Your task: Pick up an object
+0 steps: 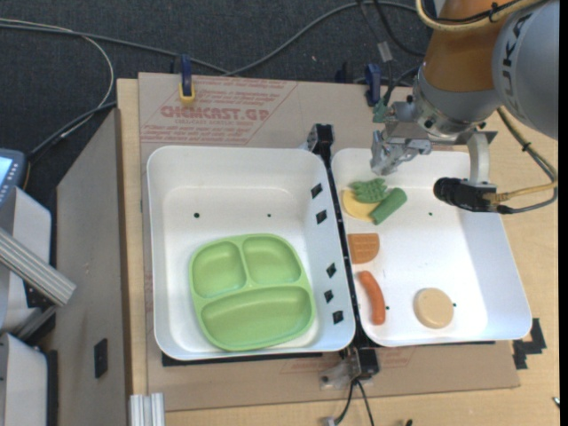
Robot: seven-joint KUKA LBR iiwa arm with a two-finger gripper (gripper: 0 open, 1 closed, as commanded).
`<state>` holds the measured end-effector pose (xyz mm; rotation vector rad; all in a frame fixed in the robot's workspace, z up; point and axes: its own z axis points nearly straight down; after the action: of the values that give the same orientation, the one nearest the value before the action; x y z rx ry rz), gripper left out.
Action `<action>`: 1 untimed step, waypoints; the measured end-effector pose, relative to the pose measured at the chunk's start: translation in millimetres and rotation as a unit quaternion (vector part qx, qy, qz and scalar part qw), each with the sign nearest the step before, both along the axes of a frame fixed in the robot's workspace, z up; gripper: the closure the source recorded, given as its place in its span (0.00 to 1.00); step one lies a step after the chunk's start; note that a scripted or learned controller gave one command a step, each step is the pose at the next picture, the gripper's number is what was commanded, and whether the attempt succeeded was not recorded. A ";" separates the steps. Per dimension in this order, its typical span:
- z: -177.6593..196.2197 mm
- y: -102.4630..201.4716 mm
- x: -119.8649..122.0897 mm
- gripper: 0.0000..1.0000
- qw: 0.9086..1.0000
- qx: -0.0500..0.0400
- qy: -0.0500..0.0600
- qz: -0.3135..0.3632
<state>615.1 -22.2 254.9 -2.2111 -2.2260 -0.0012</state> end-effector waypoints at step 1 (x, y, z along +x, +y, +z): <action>2.0 55.5 -15.5 1.00 1.000 0.000 0.000 0.000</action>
<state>599.6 33.3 256.9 -2.2101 -2.2262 -0.0008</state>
